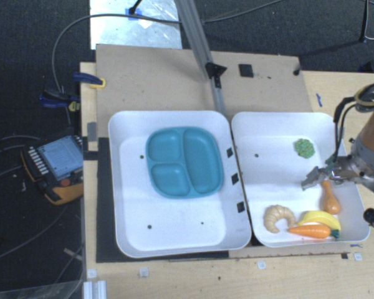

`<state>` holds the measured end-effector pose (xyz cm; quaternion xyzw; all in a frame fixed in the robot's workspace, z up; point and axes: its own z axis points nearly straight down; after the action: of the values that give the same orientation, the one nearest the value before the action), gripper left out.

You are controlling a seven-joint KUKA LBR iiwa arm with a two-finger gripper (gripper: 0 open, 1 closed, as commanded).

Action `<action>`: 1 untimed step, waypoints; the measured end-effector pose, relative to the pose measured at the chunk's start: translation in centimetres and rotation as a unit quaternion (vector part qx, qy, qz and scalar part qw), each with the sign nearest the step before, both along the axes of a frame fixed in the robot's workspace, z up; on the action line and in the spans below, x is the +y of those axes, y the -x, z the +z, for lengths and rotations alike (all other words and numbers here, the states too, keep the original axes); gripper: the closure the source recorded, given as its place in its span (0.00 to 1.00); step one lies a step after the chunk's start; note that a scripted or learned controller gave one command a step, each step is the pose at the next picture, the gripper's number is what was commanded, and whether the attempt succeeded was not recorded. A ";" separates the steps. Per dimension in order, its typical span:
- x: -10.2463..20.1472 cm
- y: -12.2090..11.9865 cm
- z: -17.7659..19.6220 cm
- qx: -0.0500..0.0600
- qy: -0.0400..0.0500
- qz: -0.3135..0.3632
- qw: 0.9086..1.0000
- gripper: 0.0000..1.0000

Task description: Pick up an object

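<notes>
I've got the gripper [318, 178] down in the right bin [268, 129], its fingers spread a bit and nothing between them, tips right at the neck of the little orange squash [329, 198] near the bin's right wall. Looks like light, hard toy plastic, so probably slick and rolly. I'd pinch across the narrow neck, not the fat bulb. Banana [319, 217] and carrot [310, 231] sit just below.

Arm reaching in from the right edge, wrist low.
The 1 grey arm [369, 143] with its orange band enters at the right, wrist bent down and leftward. Its gripper [321, 177] points left; from this slanted overhead angle its metal tips look close together but blurred.
</notes>
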<state>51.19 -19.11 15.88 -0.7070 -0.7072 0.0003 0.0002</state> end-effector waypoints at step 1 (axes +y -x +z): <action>0.1 0.6 -4.4 0.001 0.000 0.000 1.000 0.00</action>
<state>50.59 -19.02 11.51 -0.7069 -0.7074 0.0005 0.0009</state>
